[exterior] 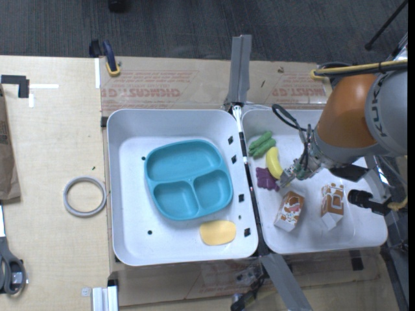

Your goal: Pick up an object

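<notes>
A pale wooden bench (52, 141) carries two shallow white bins side by side, with dark floor beyond its far edge. In the left bin (126, 173) we count one blue tray (188, 186) with three compartments and one yellow oval piece (218, 232) near the front wall. In the right bin (369, 232) we count five small things: one green toy (261, 144), one banana (273, 162), one purple toy (266, 178) and two small cartons (290, 211) (332, 205), each white with brown and orange print and standing well apart from the other. The banana is yellow, short and curved, lying between the green toy and the purple toy near the bin's left wall. The gripper (297, 171) sits low just right of the banana; we cannot tell how it is set. One grey ring (84, 195) lies on the bench left of the bins.
</notes>
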Controlling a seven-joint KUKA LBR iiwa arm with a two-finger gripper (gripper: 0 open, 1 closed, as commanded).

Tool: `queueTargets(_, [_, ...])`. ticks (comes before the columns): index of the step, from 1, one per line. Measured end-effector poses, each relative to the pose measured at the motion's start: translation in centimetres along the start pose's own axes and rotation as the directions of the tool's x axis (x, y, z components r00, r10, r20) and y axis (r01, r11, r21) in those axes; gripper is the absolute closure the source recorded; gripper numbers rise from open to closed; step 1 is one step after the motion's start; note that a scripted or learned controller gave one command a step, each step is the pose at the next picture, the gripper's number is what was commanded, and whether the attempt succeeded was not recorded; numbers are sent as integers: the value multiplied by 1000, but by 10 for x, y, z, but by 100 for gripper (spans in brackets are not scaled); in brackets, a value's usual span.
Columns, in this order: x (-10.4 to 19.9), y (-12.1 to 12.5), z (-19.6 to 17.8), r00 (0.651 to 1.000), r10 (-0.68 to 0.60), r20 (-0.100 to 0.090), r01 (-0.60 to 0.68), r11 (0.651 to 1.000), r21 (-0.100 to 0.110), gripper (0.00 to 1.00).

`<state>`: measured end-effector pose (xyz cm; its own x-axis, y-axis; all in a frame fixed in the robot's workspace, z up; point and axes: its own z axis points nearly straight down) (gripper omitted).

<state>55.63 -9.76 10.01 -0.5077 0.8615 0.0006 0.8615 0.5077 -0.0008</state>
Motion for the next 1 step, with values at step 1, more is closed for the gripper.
queueTargets(1, [15,88,-92,993,117,2,-117,993,-1,100])
